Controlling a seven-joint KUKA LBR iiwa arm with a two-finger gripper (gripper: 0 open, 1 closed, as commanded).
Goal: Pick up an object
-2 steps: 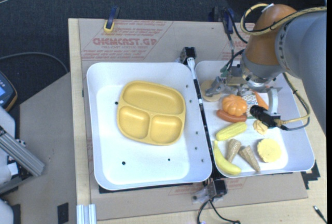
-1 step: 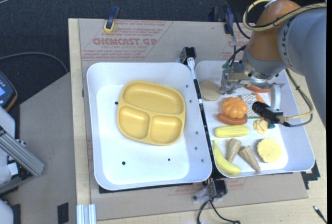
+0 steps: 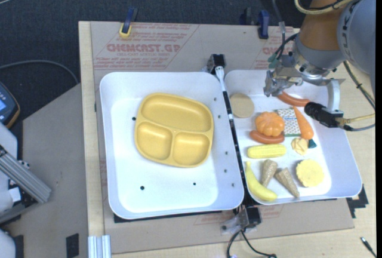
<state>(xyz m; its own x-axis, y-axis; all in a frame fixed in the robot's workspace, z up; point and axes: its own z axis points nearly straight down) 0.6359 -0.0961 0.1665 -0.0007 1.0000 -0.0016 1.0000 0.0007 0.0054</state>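
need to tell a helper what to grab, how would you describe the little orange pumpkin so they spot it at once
Look in the right-hand white bin, the one crowded with toy food. In its upper middle sits the pumpkin, just right of a flat tan disc and above a corn cob. It is the only round, ribbed orange piece; the carrot beside it is long and thin.

dark carpet floor (image 3: pixel 54 0) around brown bench (image 3: pixel 173 48)

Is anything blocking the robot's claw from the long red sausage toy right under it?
Nothing visible does. The two-finger gripper hangs right above the left end of the long red sausage toy in the right white bin, with no other toy between them.
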